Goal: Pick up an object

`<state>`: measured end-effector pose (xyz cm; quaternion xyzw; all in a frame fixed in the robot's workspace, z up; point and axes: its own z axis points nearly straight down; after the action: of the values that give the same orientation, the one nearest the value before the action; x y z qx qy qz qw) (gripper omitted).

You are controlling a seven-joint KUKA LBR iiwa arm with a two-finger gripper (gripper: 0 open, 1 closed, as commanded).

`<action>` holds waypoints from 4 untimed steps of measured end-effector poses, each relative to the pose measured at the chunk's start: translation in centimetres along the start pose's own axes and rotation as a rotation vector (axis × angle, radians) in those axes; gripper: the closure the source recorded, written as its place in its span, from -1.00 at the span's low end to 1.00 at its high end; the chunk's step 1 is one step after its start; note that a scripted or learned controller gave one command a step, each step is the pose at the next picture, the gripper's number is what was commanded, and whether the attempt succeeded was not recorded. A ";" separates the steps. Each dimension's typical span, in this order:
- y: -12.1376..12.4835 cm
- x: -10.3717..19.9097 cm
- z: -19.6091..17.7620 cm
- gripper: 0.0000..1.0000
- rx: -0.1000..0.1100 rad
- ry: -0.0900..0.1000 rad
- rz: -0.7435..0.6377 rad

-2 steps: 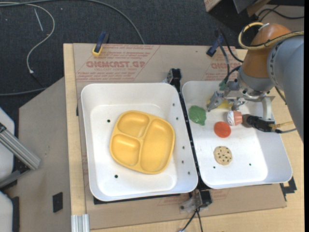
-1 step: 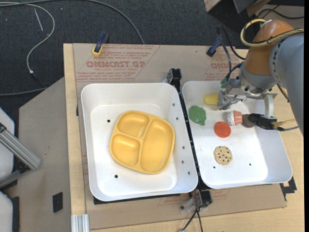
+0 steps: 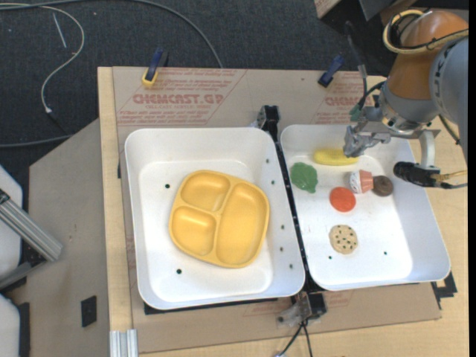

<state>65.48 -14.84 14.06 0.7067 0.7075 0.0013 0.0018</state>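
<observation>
In the right bin [image 3: 416, 251] lie several small toy foods: a yellow banana [image 3: 328, 157], a green leafy piece [image 3: 303, 176], a red-orange round piece [image 3: 342, 198], a pink-and-white cupcake-like piece [image 3: 361, 181], a brown round piece [image 3: 382, 186] and a speckled cookie [image 3: 343, 239]. My gripper [image 3: 352, 149] hangs at the back of this bin, its tips right at the banana's right end. From here I cannot make out whether anything is between the tips.
The left bin [image 3: 149, 199] holds a yellow divided plate [image 3: 219, 217]. A black clamp [image 3: 268, 115] sits between the bins at the back. Blue clips [image 3: 154, 67] [image 3: 330, 71] pin the cardboard base. Cables run across the dark floor behind.
</observation>
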 end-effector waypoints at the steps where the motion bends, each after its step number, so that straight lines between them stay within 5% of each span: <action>1: 0.3 0.2 -6.5 1.00 -0.002 0.000 0.000; 2: 0.2 1.2 -11.8 1.00 -0.002 0.000 -0.001; 4: -2.1 11.1 -9.0 1.00 0.008 0.002 -0.002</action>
<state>63.34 -3.74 23.01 0.7059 0.7083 -0.0007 -0.0017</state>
